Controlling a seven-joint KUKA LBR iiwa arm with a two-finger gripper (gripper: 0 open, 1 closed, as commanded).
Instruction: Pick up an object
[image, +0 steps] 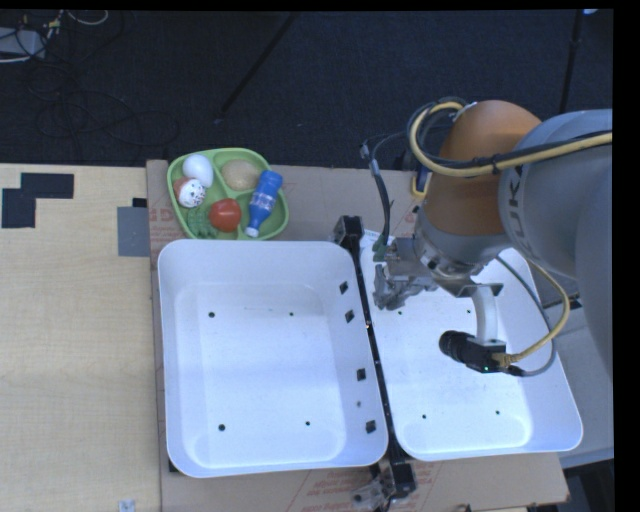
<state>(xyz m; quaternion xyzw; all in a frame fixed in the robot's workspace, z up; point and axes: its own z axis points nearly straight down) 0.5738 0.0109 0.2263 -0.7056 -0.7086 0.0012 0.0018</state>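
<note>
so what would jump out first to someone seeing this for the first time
The big grey arm with its orange band fills the right side, its gripper hanging over the right white bin near the divider. Next comes the green tray behind the left white bin, holding a blue bottle, a red piece and pale egg-like things.

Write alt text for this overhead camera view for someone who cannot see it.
A grey robot arm with an orange band reaches from the right, its tool low over the right white bin. The left white bin sits beside it, and behind that a green tray holds toy food and a small blue bottle.
</note>
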